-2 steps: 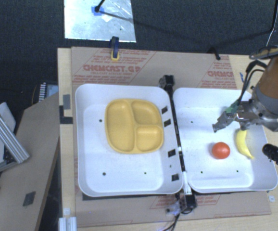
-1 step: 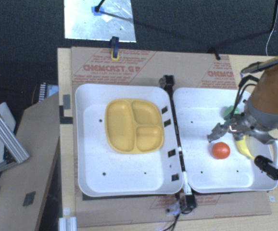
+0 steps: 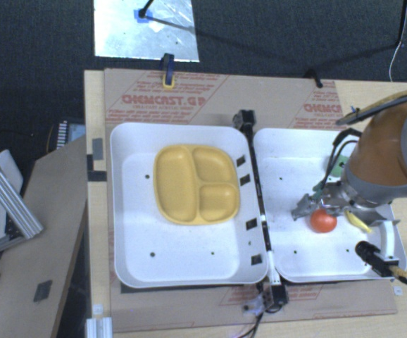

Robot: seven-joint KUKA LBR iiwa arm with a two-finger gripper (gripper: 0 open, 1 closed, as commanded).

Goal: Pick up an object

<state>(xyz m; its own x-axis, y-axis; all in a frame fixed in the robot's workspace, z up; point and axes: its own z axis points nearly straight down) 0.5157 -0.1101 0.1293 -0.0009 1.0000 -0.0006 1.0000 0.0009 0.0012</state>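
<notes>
My gripper (image 3: 313,207) is low in the right bin (image 3: 288,182), near its middle right. A red-orange ball (image 3: 322,222) lies on the bin floor just below the gripper, touching it or very close to it. A small yellow piece (image 3: 359,222) lies to the right of the ball, partly under the wrist. A green thing (image 3: 339,166) peeks out behind the arm near the bin's far right. The arm's orange band hides much of that corner.
The left bin (image 3: 129,210) holds a yellow divided plate (image 3: 195,184) with three compartments. A black ridge with clips (image 3: 255,189) separates the two bins. The bins rest on a cardboard sheet (image 3: 210,94).
</notes>
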